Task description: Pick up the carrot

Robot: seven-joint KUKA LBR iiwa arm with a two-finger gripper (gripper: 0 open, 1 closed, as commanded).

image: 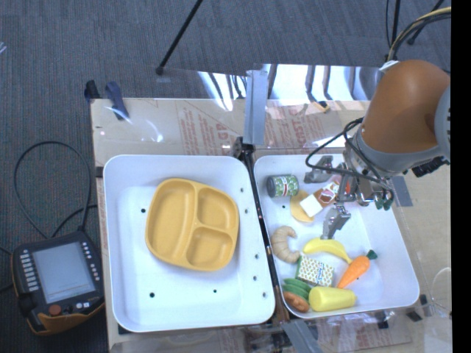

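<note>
The claw point(336, 222) hangs over the right bin point(390, 230), below the arm's orange band point(403, 105) and a tangle of cables at the wrist. Its metal fingers point(338, 219) point down and toward the near side, and from this slant I cannot tell whether they are spread or closed. Nothing shows between them. The tips hover just above the far end of the banana point(328, 249), close to it; contact cannot be judged.

The carrot point(354, 269) lies in the right bin's near right part, tilted, green top toward the far right, orange tip toward the near left. It is near and to the right of the claw, apart from it. It sits just beside the banana's right end and just above a yellow pear-like fruit point(332, 298).

Elsewhere in that bin: a green can point(282, 186) at the far left, a croissant point(285, 243), a small printed box point(315, 272), green vegetables point(296, 288).

The left bin point(125, 234) carries a yellow divided plate point(193, 223). A teach pendant point(57, 278) rests on the floor left of the table point(184, 127).
</note>
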